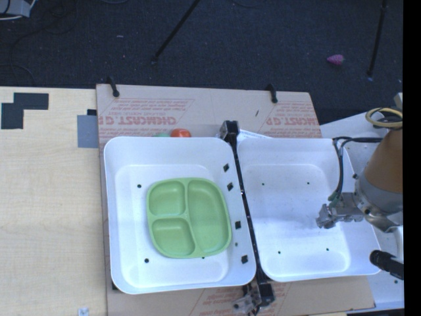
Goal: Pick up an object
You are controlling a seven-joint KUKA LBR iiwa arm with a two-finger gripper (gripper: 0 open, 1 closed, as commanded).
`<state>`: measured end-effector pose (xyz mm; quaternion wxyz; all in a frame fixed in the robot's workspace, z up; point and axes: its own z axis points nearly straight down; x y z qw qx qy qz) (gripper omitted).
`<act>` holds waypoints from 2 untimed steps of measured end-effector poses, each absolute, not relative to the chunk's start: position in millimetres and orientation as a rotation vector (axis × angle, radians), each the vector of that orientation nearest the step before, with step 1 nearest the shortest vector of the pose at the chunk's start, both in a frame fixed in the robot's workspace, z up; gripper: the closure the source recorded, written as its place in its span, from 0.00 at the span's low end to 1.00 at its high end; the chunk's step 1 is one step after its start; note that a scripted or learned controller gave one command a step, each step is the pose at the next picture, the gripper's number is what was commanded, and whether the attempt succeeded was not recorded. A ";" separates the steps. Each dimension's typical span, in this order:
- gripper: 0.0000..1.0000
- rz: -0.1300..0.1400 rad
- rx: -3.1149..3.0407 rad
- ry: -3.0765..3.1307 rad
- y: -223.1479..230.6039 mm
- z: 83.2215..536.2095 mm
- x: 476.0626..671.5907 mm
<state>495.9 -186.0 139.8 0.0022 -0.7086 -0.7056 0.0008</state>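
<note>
A light green plate (189, 216) with three compartments lies flat in the left white bin (125, 176). The arm, grey with an orange band, comes in from the right edge. Its gripper (327, 218) hangs low over the right part of the right white bin (289, 268), well away from the plate. Nothing shows between its fingers. A small orange-red object (180, 133) and a bit of green beside it lie behind the left bin's far rim, partly hidden.
The two bins sit side by side on a cardboard sheet (197, 110), joined by a black divider strip (240, 203). A pale wooden bench top (46, 209) spreads to the left. A dark floor with cables lies beyond.
</note>
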 end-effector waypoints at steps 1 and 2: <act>1.00 -0.002 -2.222 -2.224 -184.0 194.6 487.2; 1.00 -0.002 -2.221 -2.224 -184.2 236.5 488.6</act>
